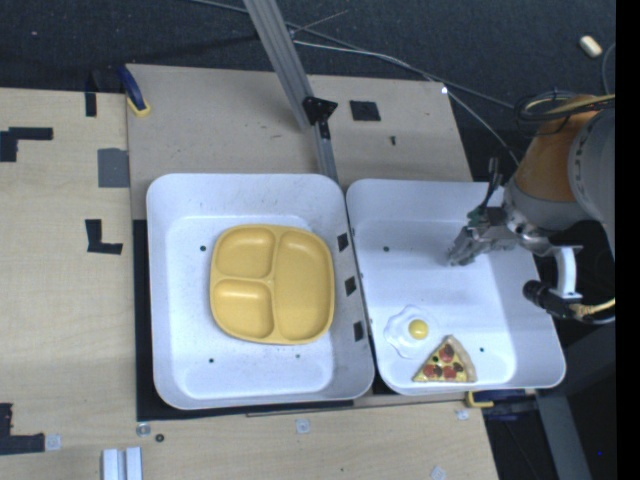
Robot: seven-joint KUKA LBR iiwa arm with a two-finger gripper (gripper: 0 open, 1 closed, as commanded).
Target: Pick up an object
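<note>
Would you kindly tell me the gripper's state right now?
Gripper: over the right bin, nothing visibly held; open or closed cannot be told.

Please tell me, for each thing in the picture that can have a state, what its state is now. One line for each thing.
claw: low in the right bin, with nothing seen between its fingers
yellow divided plate: lying flat in the left bin, right side up
toy fried egg: lying flat in the right bin, yolk up
toy pizza slice: lying flat by the right bin's near edge, beside the egg
right bin: holds the egg and the pizza slice
left bin: holds the plate
</note>
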